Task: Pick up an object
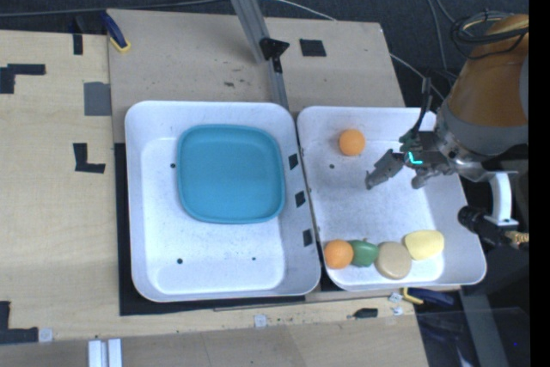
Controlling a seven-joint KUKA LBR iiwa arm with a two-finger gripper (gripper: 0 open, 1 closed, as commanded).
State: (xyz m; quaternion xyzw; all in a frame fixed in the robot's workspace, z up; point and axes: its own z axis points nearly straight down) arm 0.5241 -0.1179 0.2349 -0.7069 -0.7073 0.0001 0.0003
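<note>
Two shallow white plastic bins sit side by side on the pale wooden tabletop (pixel 51 185). The left bin (pixel 146 271) carries a large square turquoise plate (pixel 230 173) and nothing the arm is near. The right bin (pixel 460 271) holds all the small items, so the pick will most likely happen there.

The grey arm with its orange band (pixel 491 90) reaches in from the right and hangs over the far-right part of that bin. Its end effector (pixel 402 168) has its two dark fingers spread apart, with nothing between them. By that, the task looks barely begun: no object is gripped or lifted, and the whole approach, closing and raising is left to do.

The closest candidate is a small orange ball (pixel 351 142), lying just left of and slightly farther than the end effector, apart from the fingers. Along the near wall of the bin, well apart from the end effector, runs a row: a pale yellow rounded lump (pixel 424 244), a beige round piece (pixel 394 260), a small green object (pixel 364 253) and a second orange ball (pixel 338 253).
</note>
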